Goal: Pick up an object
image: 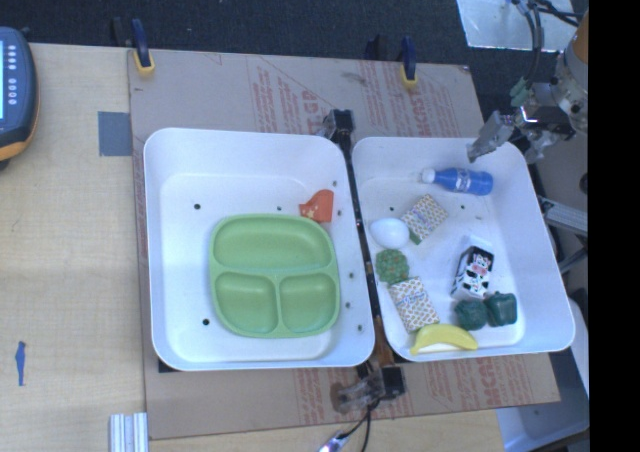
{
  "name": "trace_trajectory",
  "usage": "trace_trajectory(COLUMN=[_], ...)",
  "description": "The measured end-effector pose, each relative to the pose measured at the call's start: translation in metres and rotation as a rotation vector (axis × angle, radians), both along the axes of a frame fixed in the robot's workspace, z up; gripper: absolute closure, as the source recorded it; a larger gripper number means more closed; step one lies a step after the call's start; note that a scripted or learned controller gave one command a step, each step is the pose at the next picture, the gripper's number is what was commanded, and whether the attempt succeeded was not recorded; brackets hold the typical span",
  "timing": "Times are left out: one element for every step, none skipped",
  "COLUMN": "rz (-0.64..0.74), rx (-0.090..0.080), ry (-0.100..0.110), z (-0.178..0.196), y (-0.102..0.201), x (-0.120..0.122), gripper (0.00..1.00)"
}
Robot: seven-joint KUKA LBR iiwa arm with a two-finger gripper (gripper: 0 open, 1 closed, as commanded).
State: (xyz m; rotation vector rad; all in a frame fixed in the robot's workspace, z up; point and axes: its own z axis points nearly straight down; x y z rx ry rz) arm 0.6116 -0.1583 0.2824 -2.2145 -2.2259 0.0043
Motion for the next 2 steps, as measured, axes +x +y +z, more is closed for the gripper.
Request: trace_trajectory(rz=[0.005,-0.005], rx=[0.001,-0.005], ry=[0.004,-0.010], z=[-0.134,-0.039], y=[0.057,-0.011], x=[0.032,0.046], gripper=[0.00,0.00])
